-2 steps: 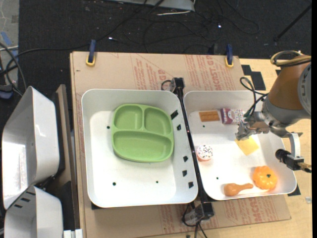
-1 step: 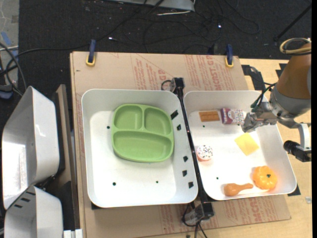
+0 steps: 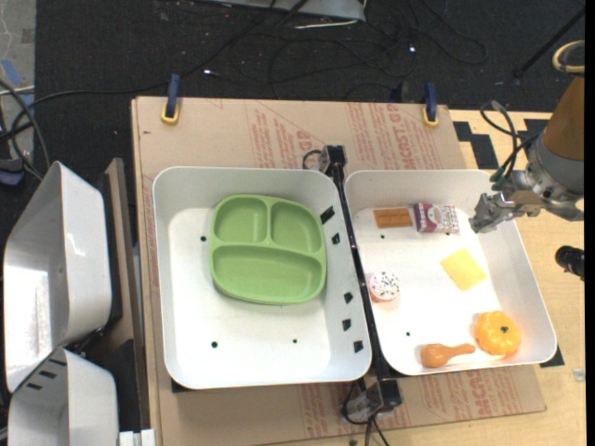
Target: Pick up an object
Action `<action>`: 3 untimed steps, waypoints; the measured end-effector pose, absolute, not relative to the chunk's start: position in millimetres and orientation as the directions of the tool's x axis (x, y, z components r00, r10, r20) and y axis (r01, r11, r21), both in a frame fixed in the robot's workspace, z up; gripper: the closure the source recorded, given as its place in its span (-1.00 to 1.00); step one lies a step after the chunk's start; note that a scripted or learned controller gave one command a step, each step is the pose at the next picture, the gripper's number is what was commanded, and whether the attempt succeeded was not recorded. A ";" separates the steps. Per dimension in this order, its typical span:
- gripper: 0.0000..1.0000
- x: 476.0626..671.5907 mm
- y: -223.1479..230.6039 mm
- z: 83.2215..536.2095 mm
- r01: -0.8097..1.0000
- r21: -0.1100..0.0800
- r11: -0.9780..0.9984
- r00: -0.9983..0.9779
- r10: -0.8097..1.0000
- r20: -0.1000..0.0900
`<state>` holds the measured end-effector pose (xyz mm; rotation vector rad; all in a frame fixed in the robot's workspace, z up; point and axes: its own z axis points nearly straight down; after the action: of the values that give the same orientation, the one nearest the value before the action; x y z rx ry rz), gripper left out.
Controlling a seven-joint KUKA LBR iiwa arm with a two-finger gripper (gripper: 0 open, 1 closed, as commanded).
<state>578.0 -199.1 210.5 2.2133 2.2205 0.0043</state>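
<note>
Red print on the cardboard sheet [image 3: 279, 124] shows reversed, not legible.

2 white bins: left bin [image 3: 177, 249] w/ 1 green divided plate [image 3: 268, 249], right bin [image 3: 530, 277] w/ 6 small items. Those are 1 orange wafer [image 3: 391, 217], 1 maroon-white packet [image 3: 434, 217], 1 yellow slice [image 3: 462, 269], 1 sprinkled donut [image 3: 384, 286], 1 orange pumpkin [image 3: 496, 333], 1 orange gourd [image 3: 444, 353]. Also 2 clamps at bench's far edge, 1 yellow [image 3: 171, 100], 1 blue [image 3: 429, 104].
</note>
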 end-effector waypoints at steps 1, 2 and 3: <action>1.00 578.5 -199.0 208.2 1.000 0.002 0.003 -0.003 1.000 -0.001; 1.00 580.8 -142.1 220.9 1.000 0.001 0.008 -0.008 1.000 0.002; 1.00 579.3 -95.9 214.8 1.000 -0.001 0.007 -0.007 1.000 0.001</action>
<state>579.3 -95.9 214.8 2.2147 2.2299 0.0000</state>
